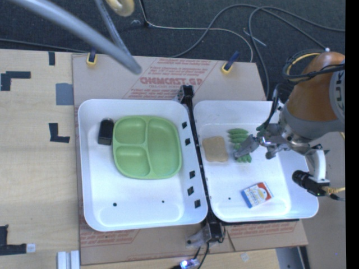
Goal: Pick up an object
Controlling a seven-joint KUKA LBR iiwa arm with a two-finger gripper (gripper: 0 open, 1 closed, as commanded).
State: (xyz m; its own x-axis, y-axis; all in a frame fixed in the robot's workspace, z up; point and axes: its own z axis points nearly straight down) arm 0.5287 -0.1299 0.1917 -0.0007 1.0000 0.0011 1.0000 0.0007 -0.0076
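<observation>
Reaching in from the right on a grey arm with an orange band, the tool set low in the right bin, tip down among the green pieces, perhaps pea pods, the likeliest thing to be picked up. Impossible to tell whether fingers apart or together, or whether anything caught between them: dark tip overlapping the greens at this slant. Just to the left of the tool, nearly touching the greens, a tan sponge-like block, near the divider between the bins. Nearer the front rim, well apart, a small blue and white carton, lying flat and untouched. Beyond the divider, in the left bin, a green divided plate with a small black block just at its left edge, both out of the arm's present reach. Both bins clamped side by side on a cardboard sheet over the surface, presumably to keep them fixed under the camera.
</observation>
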